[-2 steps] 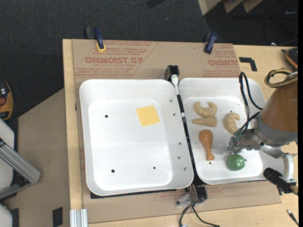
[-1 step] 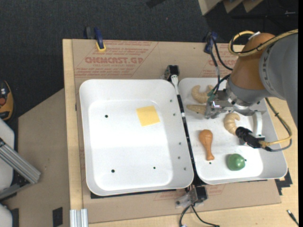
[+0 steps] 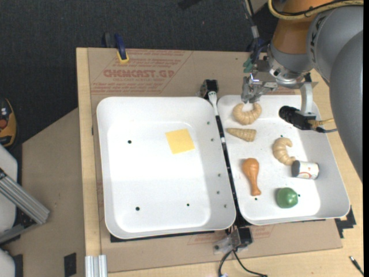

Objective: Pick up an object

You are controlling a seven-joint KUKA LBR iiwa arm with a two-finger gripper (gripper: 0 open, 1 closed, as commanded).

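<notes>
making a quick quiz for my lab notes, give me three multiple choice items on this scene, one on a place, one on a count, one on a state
1. Where is the yellow square?
A. left bin
B. right bin
C. on the cardboard

2. How many things lie in the right bin?
A. three
B. six
C. nine

3. What is the claw doing?
A. hanging over the left bin
B. down at the curled pastry
C. carrying the green ball

Answers:
1. A, the yellow square lies alone in the left bin.
2. B, six pieces sit in the right bin.
3. B, the claw is right above the curled pastry at the bin's far end; the green ball rests near the front.
</notes>
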